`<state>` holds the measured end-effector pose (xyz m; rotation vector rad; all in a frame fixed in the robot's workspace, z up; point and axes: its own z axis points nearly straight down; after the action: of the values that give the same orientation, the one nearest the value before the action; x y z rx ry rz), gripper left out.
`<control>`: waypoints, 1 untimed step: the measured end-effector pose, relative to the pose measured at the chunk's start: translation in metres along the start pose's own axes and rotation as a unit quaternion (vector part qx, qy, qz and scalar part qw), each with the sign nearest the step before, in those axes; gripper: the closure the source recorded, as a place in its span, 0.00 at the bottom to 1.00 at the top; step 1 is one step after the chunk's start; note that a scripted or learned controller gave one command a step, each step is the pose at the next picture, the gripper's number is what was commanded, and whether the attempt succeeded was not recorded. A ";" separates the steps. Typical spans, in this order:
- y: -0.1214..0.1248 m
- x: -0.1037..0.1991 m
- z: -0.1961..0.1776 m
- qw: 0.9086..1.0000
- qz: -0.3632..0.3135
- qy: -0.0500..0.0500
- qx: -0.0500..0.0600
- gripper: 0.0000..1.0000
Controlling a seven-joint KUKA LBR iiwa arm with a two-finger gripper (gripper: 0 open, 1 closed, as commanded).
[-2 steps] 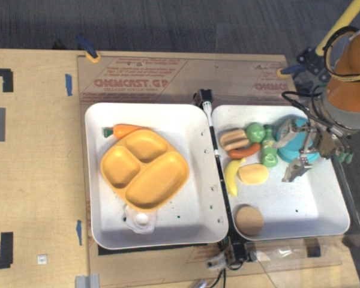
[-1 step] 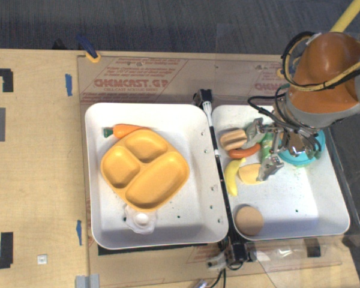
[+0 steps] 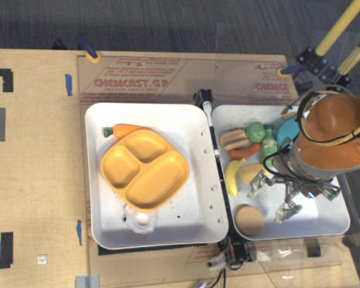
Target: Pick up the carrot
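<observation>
Carrot point(image 3: 127, 129) sits in the left bin point(image 3: 99, 221), wedged against the top edge of the yellow divided plate point(image 3: 145, 168). Tool point(image 3: 275, 198) hangs over the right bin point(image 3: 333, 221), fingers spread, nothing held. Cross well left, align the fingers across the carrot's width, and descend clear of the plate rim.

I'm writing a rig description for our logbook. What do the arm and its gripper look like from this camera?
The arm appears as a broad, rounded orange band on a grey body, with black cables looped across and around it. Below it, the gripper is bare silvery metal, with two thin, jointed fingers ending in small pads. No lettering is legible on it.
</observation>
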<state>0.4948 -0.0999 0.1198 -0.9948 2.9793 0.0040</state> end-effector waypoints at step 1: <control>0.005 -0.007 0.029 0.992 -0.123 -0.003 0.006 0.00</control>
<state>0.4971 -0.0917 0.0913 -1.3498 2.8255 -0.0102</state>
